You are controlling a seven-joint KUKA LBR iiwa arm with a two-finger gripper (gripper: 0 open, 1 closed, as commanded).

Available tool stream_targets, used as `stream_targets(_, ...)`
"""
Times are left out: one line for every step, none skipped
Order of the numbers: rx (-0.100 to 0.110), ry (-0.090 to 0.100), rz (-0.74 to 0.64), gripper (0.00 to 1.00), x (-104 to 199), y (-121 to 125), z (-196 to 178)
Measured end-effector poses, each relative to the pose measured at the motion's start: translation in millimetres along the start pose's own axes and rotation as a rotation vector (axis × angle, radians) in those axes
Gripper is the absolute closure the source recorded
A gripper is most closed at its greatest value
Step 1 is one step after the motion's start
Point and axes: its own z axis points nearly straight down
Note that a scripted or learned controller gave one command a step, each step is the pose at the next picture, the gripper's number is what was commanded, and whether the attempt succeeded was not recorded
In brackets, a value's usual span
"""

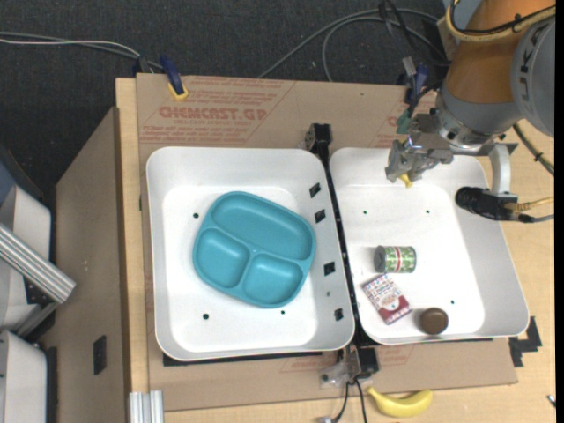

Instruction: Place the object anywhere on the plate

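Note:
A blue plate point(254, 248) with three compartments lies in the middle of the left bin point(167, 236). In the right bin point(493, 271) a small green and white can point(395, 258) lies on its side. Just in front of it are a red and white packet point(387, 297) and a round brown object point(433, 321). My gripper point(409, 167) hangs over the far left part of the right bin, well behind the can and apart from all three objects. Nothing shows between its tips.
A raised divider with black clips point(328, 227) separates the two bins. A yellow banana point(401, 402) lies outside the bins at the front edge of the bench. Cables run across the back, and cardboard surrounds the bins.

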Motion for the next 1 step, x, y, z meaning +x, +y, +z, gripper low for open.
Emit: stream_targets(-0.004,-0.001,-0.001,1.0,50.8,5.2,-8.6)
